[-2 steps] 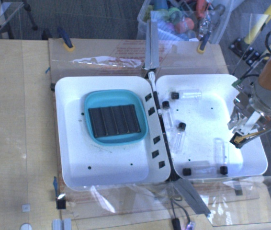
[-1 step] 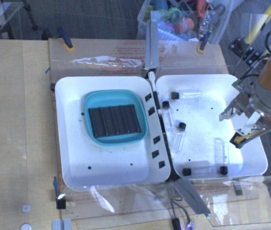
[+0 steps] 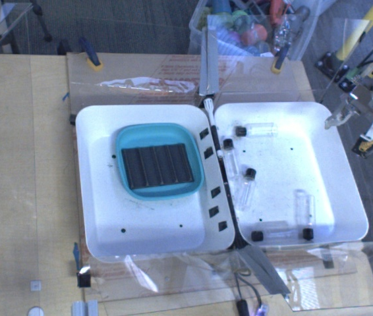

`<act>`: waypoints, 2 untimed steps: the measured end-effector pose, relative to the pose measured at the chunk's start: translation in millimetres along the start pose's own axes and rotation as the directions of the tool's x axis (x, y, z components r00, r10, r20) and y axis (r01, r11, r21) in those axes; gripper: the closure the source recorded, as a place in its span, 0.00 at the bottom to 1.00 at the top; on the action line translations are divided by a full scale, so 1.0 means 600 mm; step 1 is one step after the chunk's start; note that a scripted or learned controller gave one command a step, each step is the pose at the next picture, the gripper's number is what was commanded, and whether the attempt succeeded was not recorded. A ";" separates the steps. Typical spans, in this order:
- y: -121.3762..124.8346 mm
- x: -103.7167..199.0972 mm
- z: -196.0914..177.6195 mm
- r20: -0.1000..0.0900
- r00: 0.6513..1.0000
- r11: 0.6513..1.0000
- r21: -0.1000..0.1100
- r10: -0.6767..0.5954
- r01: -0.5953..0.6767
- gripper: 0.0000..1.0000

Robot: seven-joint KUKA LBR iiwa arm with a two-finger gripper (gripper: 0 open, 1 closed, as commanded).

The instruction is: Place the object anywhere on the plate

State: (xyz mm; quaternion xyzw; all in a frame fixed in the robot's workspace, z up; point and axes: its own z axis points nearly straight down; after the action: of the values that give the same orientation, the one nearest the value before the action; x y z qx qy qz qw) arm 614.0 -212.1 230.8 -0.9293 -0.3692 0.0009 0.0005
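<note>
Vials (image 3: 305, 216): clear, black-capped, lying scattered in right bin (image 3: 344, 176) | plate (image 3: 158, 161): teal, in left bin (image 3: 94, 176) | likely light, stiff, slippery, perhaps fragile; best taken across the body near the cap | gripper (image 3: 344, 114) at right bin's far right edge, fingers: cannot tell.

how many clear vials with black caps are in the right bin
5, though clear ones may be missed: top vial, left-edge vial, middle vial, right vial, bottom vial.
</note>
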 end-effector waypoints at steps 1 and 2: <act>0.000 0.085 0.060 0.000 0.998 0.998 -0.001 0.066 -0.066 0.00; 0.061 0.048 -0.045 -0.001 0.979 0.979 0.000 0.201 -0.201 0.00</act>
State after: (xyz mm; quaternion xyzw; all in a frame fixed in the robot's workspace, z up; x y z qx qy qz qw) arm 660.0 -219.2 257.6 -0.9620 -0.2732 0.0007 0.0003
